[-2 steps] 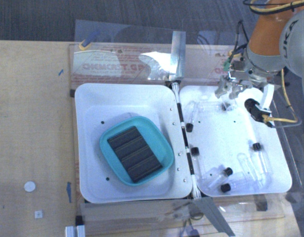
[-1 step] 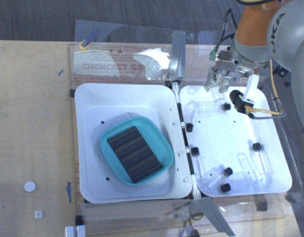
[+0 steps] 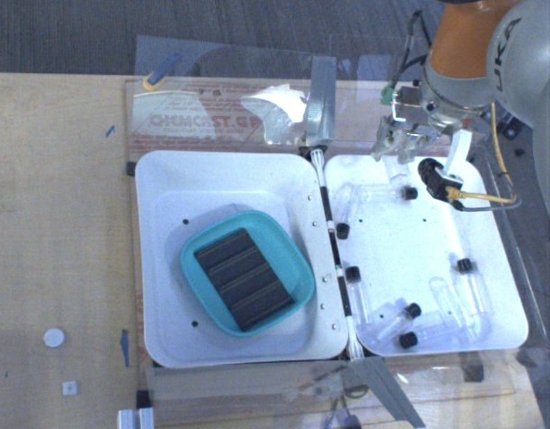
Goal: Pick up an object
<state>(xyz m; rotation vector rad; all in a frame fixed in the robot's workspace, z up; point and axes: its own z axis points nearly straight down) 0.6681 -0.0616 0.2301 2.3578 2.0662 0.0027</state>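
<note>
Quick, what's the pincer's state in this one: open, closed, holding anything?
Pincer: over the far edge of the right bin; open or closed cannot be told, and nothing is seen between its fingers.

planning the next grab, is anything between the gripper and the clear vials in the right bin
Nothing visible blocks it. The gripper hangs over the right bin's far edge; a clear vial lies just below it on open white floor, with more vials at the near edge.

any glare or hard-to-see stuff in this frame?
Camera view: the right bin is bright, so the clear vials nearly vanish against it, showing mostly by their black caps; sheen on the plastic sheet behind the bins; the teal tray and the gripper read sharply.
</note>
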